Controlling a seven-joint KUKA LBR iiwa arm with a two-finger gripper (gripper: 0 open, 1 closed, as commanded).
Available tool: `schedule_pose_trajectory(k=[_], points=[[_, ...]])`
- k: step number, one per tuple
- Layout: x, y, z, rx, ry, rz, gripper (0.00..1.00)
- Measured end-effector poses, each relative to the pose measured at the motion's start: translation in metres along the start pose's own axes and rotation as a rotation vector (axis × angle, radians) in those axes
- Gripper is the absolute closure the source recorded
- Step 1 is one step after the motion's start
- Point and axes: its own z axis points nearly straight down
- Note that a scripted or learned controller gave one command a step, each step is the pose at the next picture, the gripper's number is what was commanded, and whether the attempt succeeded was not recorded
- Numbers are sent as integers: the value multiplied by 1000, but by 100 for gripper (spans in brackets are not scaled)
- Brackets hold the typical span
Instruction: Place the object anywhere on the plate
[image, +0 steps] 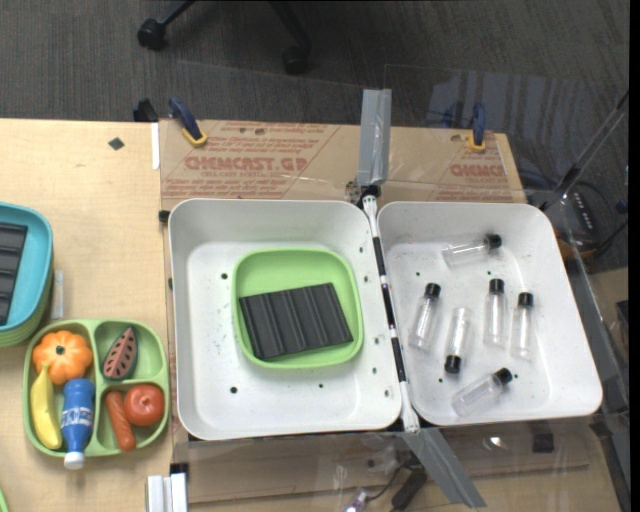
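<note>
The tool's state cannot be told. A dark ridged slab (296, 320) lies on the green plate (252, 272) in the left bin (200, 400); six vials (495, 312) lie in the right bin (565, 395).

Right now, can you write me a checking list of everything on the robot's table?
Surface: wooden bench with two white bins, left bin and right bin, side by side.
Job's things: green plate in the left bin, a dark ridged block lying on it; six clear vials with black caps scattered in the right bin.
Clutter: green toy-food tray at the left; blue tray at the left edge.
Grippers: nothing seen.
Cables: nothing seen.
Surroundings: cardboard sheet behind the bins, held by clamps; grey carpet; chair base.
</note>
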Motion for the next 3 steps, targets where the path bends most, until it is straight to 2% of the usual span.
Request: schedule_pose_trajectory(k=[3], points=[[0,0,0,0,0,0,0]])
